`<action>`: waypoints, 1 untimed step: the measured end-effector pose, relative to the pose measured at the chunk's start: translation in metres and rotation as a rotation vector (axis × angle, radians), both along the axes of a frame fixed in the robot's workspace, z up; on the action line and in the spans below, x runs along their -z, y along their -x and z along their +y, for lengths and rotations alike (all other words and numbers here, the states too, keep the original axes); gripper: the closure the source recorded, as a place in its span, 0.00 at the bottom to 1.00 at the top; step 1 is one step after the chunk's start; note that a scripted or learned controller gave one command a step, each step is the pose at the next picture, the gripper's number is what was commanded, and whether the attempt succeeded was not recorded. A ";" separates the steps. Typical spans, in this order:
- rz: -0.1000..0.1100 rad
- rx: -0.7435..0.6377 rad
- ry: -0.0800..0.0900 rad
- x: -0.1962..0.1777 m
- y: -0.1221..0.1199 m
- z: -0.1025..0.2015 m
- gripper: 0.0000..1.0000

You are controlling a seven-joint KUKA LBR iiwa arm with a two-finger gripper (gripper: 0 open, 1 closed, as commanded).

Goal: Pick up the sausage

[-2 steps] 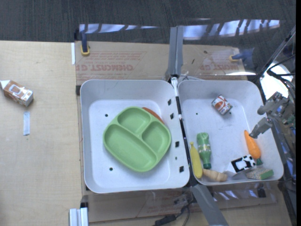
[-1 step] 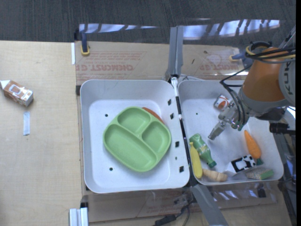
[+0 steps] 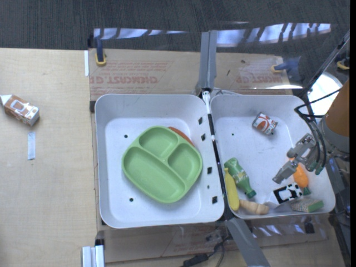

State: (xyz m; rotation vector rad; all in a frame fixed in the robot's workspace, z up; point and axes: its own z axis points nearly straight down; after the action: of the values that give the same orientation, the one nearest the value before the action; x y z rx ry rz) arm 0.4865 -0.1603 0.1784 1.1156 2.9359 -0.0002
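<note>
Sausage: the tan, stubby toy sausage [image 3: 255, 207] lies along the near wall of the right white bin [image 3: 245, 113], touching the tip of a yellow banana-like piece [image 3: 230, 191] and just beside a green plastic bottle [image 3: 240, 177]
Near clutter: a black-and-white cow-patterned piece [image 3: 290, 193], an orange toy [image 3: 301, 177] and a pale packet with a green end [image 3: 308, 206] sit to its right
Gripper: the grey two-finger gripper [image 3: 290, 164] hangs over that clutter, jaws parted and holding nothing
Step in hand: judged as the approach; come down across the sausage's short width, clear of banana and wall
Left bin: a green three-compartment plate [image 3: 162, 164] over something orange-red [image 3: 181, 133]
Farther: small red-and-white can [image 3: 265, 123], label unreadable
Writing: mirrored red print on the cardboard [image 3: 133, 71], roughly "CHEMCAST"
</note>
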 end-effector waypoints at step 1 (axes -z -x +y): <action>0.001 0.147 0.000 0.087 -0.045 0.051 0.00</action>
State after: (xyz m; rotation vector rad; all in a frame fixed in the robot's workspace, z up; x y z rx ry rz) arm 0.5316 -0.1093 0.0913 1.3279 2.8470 -0.0013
